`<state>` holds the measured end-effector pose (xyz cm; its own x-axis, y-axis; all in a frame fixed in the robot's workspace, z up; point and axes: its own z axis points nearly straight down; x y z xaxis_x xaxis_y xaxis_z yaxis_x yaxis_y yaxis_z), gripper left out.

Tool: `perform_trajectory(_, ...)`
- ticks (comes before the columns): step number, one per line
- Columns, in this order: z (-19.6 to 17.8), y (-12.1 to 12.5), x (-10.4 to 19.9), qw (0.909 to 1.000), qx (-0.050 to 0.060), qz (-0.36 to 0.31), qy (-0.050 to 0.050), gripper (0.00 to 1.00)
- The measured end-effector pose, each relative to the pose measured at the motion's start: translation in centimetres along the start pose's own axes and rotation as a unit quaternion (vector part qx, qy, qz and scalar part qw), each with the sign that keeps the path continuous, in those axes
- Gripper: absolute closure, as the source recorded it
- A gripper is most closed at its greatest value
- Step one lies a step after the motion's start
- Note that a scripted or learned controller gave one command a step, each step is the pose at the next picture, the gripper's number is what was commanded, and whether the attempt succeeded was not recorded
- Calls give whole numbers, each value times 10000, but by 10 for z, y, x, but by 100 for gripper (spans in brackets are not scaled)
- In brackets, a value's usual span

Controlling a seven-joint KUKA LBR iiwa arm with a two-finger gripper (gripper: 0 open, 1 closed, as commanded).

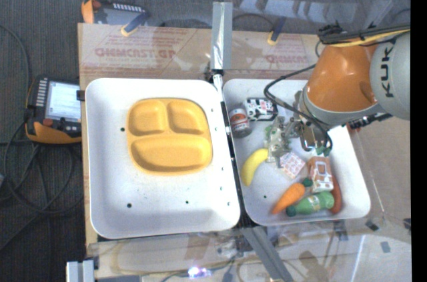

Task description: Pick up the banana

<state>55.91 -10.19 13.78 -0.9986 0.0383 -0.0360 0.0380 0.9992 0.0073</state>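
A grey arm [393, 74] with an orange band reaches in from the right over the right bin [357, 197], its gripper [280, 141] hanging above the middle of that bin. Whether the gripper is spread or closed cannot be told from this angle, and nothing can be seen held in it.

The banana [253, 166] lies in the right bin toward its left wall, slanting from the near left up to the far right, its upper tip just beside the gripper and apart from the bin's divider edge. To the far side of the banana, a small can [239, 121] rests close to the left wall, and a small black-and-white item [260, 107] sits just right of it.

On the near side of the bin a carrot [288, 198] lies at a slant, its tip pointing to the near left. Touching it on the right is a green item [313, 203], and above those stands a small carton [321, 173] with an orange and white face. A pale checked packet [289, 165] lies between the banana and the carton.

The left bin [107, 207] holds a yellow tray [170, 135] with three compartments, set near its centre. Left of the bench, on the floor, rests a handheld pendant [55, 110] with a lit screen and orange casing, among dark cables [20, 174].
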Motion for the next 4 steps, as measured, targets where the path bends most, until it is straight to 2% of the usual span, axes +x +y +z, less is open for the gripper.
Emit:
perform_trajectory(1, -72, 18, -78, 9971, 42, 743, 157, 100)
perform_trajectory(2, 41, -2, -63, 9955, 68, 929, 166, 100)
perform_trajectory(3, -43, 82, -93, 9939, 50, 1087, 154, 100)
perform_trajectory(4, -55, 110, -92, 9706, 76, 2402, 154, 100)
